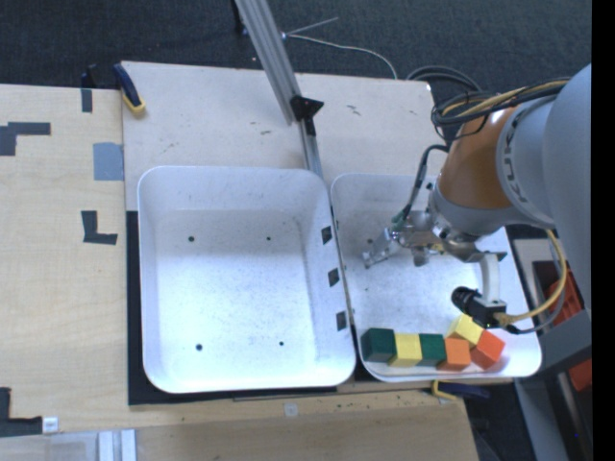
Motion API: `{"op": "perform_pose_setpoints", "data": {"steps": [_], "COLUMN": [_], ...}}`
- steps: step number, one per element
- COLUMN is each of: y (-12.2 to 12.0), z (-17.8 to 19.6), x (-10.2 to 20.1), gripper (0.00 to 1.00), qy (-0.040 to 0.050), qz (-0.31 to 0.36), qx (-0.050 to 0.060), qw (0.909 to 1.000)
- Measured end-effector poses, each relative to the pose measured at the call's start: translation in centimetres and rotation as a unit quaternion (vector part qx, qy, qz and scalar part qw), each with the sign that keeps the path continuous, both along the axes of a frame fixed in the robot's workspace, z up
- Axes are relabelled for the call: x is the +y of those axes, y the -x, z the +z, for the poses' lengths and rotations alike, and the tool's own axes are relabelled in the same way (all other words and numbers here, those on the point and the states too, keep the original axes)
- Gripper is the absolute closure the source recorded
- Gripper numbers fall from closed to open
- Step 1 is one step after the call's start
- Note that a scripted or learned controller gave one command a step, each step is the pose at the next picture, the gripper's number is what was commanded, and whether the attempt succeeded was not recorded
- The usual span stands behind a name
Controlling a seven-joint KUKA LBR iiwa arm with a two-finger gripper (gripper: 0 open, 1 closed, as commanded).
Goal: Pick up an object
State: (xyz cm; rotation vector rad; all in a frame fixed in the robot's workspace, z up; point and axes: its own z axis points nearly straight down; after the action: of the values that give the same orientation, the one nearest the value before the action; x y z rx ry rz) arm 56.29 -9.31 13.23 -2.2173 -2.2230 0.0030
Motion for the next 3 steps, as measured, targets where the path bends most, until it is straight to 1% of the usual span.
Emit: {"op": "perform_pose_setpoints", "data": {"steps": [1, 2, 3], "y": [-0.7, 1.9, 1.8], "z": [-0.6, -1.4, -0.4], "x": [0.3, 0.0, 0.1], "gripper": [0.0, 0.0, 1.0], "qy": [-0.0002, 0.0, -0.0005], "qz": [0.0, -0.001, 0.0], "qx": [0.0, 0.002, 0.001], "qw": [1.0, 1.0, 1.0]}}
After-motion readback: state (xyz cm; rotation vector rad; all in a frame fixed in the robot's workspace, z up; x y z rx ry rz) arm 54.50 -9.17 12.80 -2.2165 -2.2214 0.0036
